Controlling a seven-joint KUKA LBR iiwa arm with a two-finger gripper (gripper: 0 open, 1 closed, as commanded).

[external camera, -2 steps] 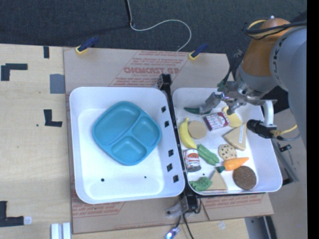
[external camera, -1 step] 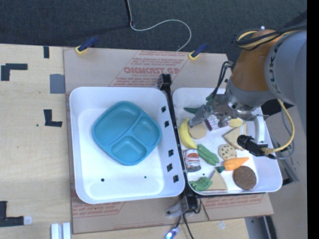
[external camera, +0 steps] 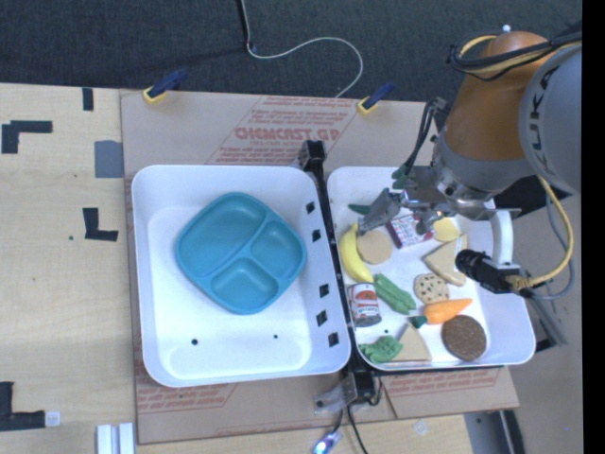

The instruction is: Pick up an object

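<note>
Backdrop: dark carpet behind the bench, black tape marks on its wood top, a thin white cable looping down to the cardboard
Cardboard: brown sheet under both bins, held by two blue-and-yellow clamps; red print on it, mirrored and too faint to read with confidence
Left bin: white, holding one blue plate with three compartments, set toward the bin's far half
Right bin: white, crowded with toy food
Banana: yellow, at the bin's left wall, long axis running near to far with a slight curve
Can: small, just nearer than the banana; its label is too small to read
Greens: green pod beside the can, leafy piece at the near edge
Cookie: tan disc, touching the banana's right side, just below and left of the pincer
Carrot: orange, long axis left to right
Patty: brown disc, near corner
Pincer: low over the bin's far half, fingers apart, with a small packet just beneath them; whether they grip it I cannot tell
Key relation: packet lies directly under the pincer, cookie next nearest, so a short straight drop looks enough
Arm: grey with orange band, entering from the right; letters "UK" show on its grey shell
</note>
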